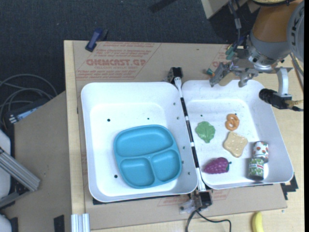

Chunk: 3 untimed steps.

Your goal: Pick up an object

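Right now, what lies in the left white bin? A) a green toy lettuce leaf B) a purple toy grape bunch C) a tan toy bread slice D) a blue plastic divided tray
D: the blue plastic divided tray lies alone in the left white bin.

I see my arm [277, 13] coming in from the upper right, grey links with the orange band just above the wrist. The wrist points down and a little leftward. My pincer [232, 76] hangs at the far right, fingers [217, 75] spread apart, nothing between them. Cables trail along the wrist and off to the right side.
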{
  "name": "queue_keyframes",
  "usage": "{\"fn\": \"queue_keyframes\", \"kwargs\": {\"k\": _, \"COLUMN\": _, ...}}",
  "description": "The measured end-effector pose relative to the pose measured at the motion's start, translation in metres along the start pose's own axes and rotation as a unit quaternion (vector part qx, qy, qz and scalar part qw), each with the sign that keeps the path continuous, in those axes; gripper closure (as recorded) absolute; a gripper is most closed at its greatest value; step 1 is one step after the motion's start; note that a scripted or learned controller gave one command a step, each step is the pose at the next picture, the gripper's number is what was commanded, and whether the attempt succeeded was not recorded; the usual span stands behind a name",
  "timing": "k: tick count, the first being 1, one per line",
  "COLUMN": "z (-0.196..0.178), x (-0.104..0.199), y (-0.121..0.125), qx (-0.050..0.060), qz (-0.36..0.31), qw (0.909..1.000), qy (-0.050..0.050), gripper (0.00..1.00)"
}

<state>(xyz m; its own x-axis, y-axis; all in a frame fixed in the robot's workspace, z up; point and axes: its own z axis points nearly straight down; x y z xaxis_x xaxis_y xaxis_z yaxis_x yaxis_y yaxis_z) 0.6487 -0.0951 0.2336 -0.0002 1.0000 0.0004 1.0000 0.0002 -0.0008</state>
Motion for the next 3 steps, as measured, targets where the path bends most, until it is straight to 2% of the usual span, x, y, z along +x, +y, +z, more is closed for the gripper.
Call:
{"fn": "queue_keyframes", "kwargs": {"k": 1, "z": 0.135, "x": -0.058, "y": -0.045, "qx": 0.002, "qz": 0.001, "qw": 1.0, "qy": 0.0, "gripper": 0.0}}
{"fn": "queue_keyframes", "kwargs": {"k": 2, "z": 0.123, "x": -0.056, "y": -0.042, "qx": -0.001, "qz": 0.0, "qw": 1.0, "qy": 0.0, "gripper": 1.0}}
{"fn": "queue_keyframes", "kwargs": {"k": 3, "z": 0.049, "x": 0.047, "y": -0.086, "qx": 0.0, "qz": -0.001, "qw": 1.0, "qy": 0.001, "gripper": 1.0}}
